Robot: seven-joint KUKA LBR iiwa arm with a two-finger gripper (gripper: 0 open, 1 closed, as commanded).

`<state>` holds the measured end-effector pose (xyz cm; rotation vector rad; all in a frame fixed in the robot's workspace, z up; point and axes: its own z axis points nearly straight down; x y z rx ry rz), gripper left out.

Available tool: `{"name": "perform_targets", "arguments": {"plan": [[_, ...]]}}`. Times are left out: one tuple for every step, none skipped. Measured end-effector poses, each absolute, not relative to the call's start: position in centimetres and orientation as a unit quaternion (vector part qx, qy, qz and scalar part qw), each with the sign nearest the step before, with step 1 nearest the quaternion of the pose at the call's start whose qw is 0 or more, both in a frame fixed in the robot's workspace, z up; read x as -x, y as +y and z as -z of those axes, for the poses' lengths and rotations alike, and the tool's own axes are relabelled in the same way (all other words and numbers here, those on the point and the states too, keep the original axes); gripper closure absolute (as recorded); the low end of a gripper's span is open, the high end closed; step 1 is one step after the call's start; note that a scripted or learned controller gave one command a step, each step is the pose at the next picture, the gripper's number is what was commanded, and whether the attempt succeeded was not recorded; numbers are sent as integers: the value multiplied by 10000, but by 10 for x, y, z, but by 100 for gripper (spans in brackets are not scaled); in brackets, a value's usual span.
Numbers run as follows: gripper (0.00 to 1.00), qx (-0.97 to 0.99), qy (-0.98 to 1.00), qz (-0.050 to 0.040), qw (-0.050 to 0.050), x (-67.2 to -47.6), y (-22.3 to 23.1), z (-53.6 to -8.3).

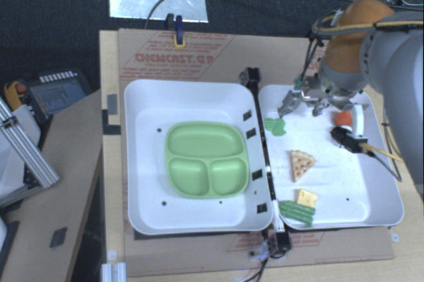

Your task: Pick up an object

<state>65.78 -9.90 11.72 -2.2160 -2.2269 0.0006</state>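
My gripper (305, 106) hangs over the far end of the right bin (377, 208), open, with nothing between its fingers. Just to its near left lies a small green leafy piece (275, 126), apart from the left fingertip. A red-orange piece (342, 118) and a white stick (358, 119) lie to the gripper's right. Further toward the front are a pizza slice (300, 164), a yellow cheese cube (306, 197) and a bunch of green beans (296, 212).
The left bin (142, 108) holds a green divided plate (206, 159). A black-clipped divider (260, 141) runs between the bins. The grey arm (391, 69) with its orange band covers the right bin's far right corner.
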Motion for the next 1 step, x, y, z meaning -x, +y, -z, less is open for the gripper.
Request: {"name": "perform_targets", "arguments": {"plan": [[0, 7054, -7088, 3, -10, -659, -99, -84]]}}
